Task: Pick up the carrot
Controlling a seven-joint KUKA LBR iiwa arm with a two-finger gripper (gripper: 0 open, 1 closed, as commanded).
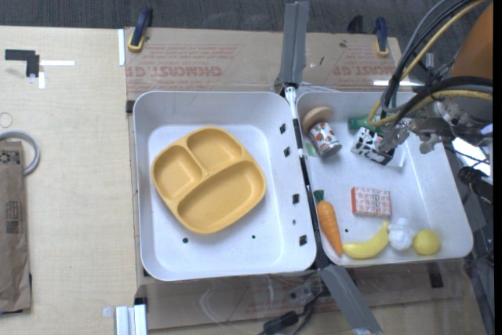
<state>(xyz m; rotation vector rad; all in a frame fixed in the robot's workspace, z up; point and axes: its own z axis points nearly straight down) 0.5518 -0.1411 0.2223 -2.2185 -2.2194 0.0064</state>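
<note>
Camera view puts the carrot (329, 227) against the right bin's (439, 169) left wall, beside the banana (367, 244). My jaws (382, 143) hover near that bin's far wall; their opening I cannot tell.

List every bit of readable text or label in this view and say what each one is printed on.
"CHEMCAST GP", read upside down in red, repeated on the brown cardboard sheet behind the two bins.
Can: printed label, too small to read.
Small red and white box: print too blurred to read.
Brown paper bag at the left edge: dark print, illegible.
Black and white patterned item: a pattern, no legible words.
</note>
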